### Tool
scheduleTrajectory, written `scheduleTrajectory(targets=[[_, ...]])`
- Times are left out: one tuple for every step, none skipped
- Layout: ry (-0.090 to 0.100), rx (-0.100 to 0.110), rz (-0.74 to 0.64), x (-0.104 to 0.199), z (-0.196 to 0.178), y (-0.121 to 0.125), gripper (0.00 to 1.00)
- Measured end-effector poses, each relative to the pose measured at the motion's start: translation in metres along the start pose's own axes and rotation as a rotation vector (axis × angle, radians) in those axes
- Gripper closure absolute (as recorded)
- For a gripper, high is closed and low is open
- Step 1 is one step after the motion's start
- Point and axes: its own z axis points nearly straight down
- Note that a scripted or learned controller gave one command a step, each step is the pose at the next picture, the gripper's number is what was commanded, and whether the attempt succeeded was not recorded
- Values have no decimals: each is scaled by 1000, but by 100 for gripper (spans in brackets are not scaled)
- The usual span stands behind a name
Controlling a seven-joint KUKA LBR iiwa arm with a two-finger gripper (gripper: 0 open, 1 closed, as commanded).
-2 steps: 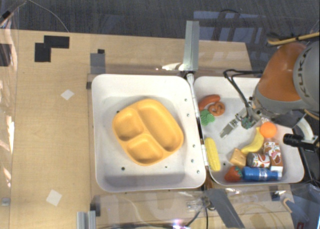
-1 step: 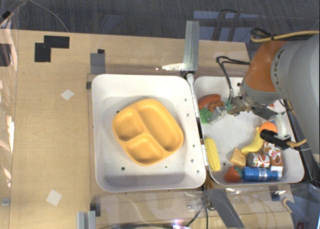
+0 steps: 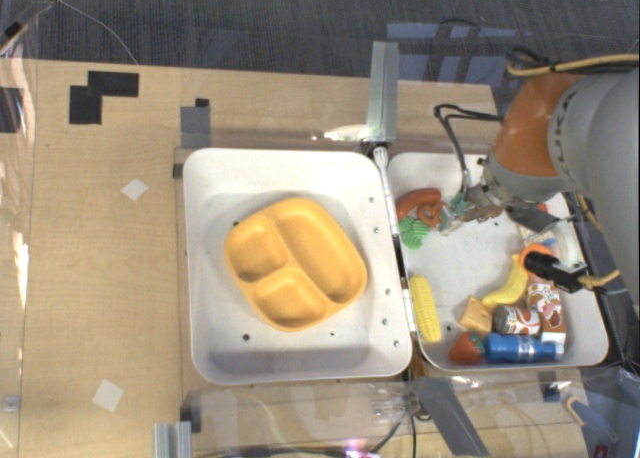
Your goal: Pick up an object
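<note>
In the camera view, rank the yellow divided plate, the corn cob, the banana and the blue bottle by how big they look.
Largest to smallest:
1. Yellow divided plate, by far.
2. Blue bottle and corn cob: they look alike in length, so no ranking between them.
3. Banana, partly covered, so unsure.

The pale wooden counter [image 3: 100, 276] carries two shallow white bins side by side, the left bin [image 3: 200, 246] touching the right bin [image 3: 590, 346].

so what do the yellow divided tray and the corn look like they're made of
Divided tray: looks like moulded plastic, one even yellow-orange colour, smooth with a soft sheen and rounded compartment edges. Corn: probably toy plastic or rubber, uniform bright yellow with regular kernel ridges; too small to tell which.
</note>
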Motion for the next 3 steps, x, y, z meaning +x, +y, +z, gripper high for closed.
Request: scheduleTrajectory(targets=[[4,2,-46,3,-88,71,100],[5,12,90,-28,-102,57,100],[6,13,89,-27,-102,58,0]])
